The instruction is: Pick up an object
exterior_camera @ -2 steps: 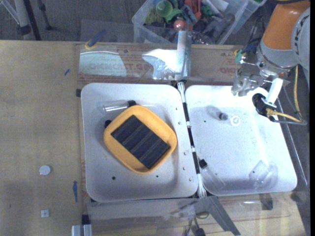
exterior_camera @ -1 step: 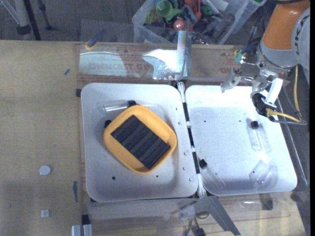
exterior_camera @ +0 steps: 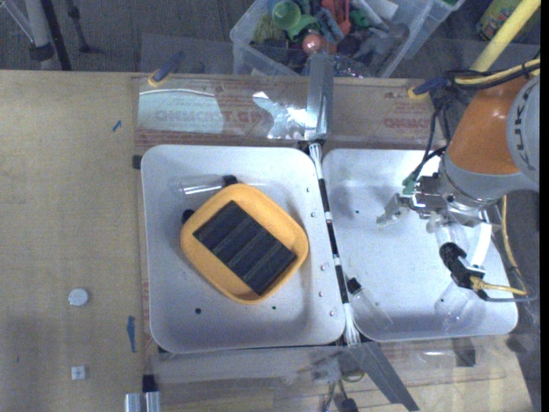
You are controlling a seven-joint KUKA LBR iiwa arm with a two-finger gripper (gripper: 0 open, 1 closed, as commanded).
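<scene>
I see the jaws over the right bin, can't tell their state; yellow object in left bin.

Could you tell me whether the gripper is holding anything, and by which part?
Nothing is held: the gripper is over the right bin, and the yellow object lies in the left bin.

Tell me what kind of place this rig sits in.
Probably a robotics lab grasping bench: two shallow white bins side by side on a wooden benchtop, a grey arm with an orange band reaching in, and a clear plastic tub of assorted toys behind.
</scene>
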